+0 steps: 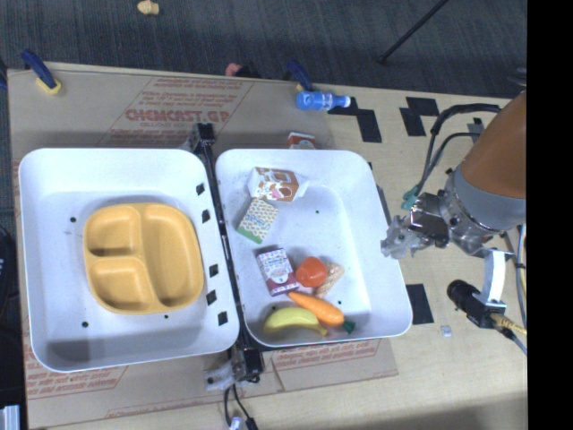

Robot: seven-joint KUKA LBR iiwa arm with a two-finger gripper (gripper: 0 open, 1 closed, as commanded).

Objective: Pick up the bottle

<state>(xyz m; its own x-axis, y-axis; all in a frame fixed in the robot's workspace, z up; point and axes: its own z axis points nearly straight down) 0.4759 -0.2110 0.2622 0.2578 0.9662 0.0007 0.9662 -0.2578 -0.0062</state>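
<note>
**Bottle sits outside the bins, arm off to the right**

The blue bottle (pixel 320 101) lies on its side on the cardboard-covered bench (pixel 170 110), just beyond the far rim of the right bin (pixel 380 240). The gripper (pixel 397 243) hangs over the bench beside that bin's right wall, well apart from the bottle; whether its jaws are spread or pressed together cannot be told from here. Inside the right bin: a banana (pixel 291 321), a carrot (pixel 318 308), small cartons. The left bin (pixel 45 240) carries a yellow divided tray (pixel 143 256). Black tape marks dot the bench, dark carpet lies beyond
</note>
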